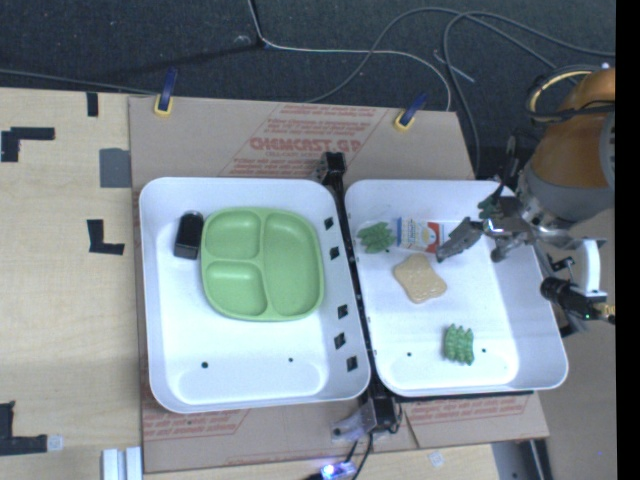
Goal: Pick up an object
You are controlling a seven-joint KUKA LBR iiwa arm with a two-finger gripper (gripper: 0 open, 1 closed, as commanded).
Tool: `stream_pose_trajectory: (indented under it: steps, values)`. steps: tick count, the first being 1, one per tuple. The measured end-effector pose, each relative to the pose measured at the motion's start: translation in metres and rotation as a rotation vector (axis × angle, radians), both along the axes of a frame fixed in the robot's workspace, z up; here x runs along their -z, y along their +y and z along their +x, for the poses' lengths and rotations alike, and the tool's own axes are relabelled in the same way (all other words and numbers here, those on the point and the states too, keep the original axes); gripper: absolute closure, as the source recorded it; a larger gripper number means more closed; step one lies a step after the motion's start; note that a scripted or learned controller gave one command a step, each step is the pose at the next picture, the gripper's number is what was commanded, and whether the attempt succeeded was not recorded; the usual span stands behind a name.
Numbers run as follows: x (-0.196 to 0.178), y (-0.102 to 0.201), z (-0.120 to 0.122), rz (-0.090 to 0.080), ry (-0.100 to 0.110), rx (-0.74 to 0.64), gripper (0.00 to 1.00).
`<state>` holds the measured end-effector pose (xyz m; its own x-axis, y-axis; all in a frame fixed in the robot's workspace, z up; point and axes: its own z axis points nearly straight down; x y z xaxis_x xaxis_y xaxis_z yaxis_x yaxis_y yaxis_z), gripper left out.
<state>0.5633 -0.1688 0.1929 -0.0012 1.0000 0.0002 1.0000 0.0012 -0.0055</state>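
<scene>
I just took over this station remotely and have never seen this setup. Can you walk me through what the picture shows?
One camera, fixed above the bench, looks down at a slant on two shallow white bins. The left bin holds a green divided plate with a small black block beside it. The right bin holds a leafy green piece, a small white tube, a tan piece and another green piece. The grey and orange machine at the right is a robot arm; its gripper hangs over the right bin near the tube, holding nothing I can see.
</scene>
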Motion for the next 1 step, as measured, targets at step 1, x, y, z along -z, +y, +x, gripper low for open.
stream_pose_trajectory:
  steps: [1]
  values:
    - [0.0636, 0.0009, 0.0007, 0.000, -0.001, 0.000, 0.00]
